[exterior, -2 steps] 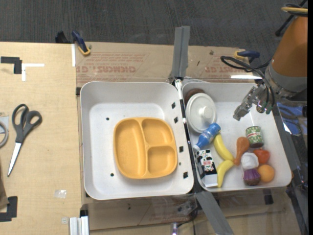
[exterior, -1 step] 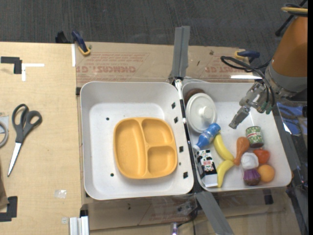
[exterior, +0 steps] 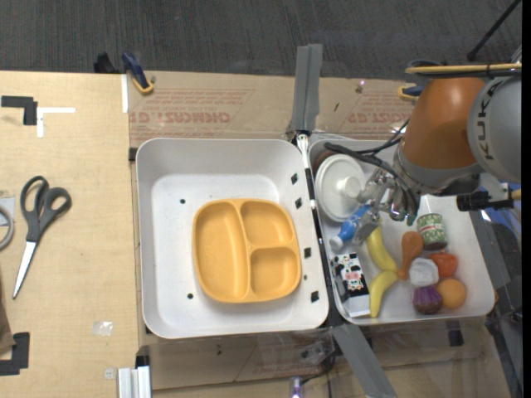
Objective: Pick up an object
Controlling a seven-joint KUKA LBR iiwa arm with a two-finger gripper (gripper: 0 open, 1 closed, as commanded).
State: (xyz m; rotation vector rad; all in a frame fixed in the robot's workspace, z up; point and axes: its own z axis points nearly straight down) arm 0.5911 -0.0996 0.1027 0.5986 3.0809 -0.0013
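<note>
**A:** You've got the grey arm with the orange band (exterior: 444, 123) reaching in from the right, and its two-finger gripper (exterior: 383, 199) hangs low over the right-hand white bin (exterior: 485, 293). Whether it's spread or pinched you can't tell from this angle, so don't count anything as held.

**B:** What's under it?

**A:** A crowd. The gripper sits just beside the round white bowl (exterior: 336, 185), with a small blue bottle-like item (exterior: 355, 225) right below it. Near that lie a yellow plastic banana (exterior: 380, 268), an orange toy carrot (exterior: 410, 251) and a little green-labelled can (exterior: 431, 230). Along the bin's near edge are a black-and-white carton (exterior: 351, 276), a purple piece (exterior: 427, 299) and an orange ball (exterior: 452, 293).

**B:** Risks?

**A:** Clutter, I'd judge. Things touch or nearly touch, so you could nudge a neighbour, catch two at once, or clip the bowl's rim and come up empty. The blue item looks small and slippery — a glancing close might squirt it aside.

**B:** And the left bin?

**A:** It holds a yellow three-compartment plate (exterior: 247, 249), well apart from the gripper.
</note>
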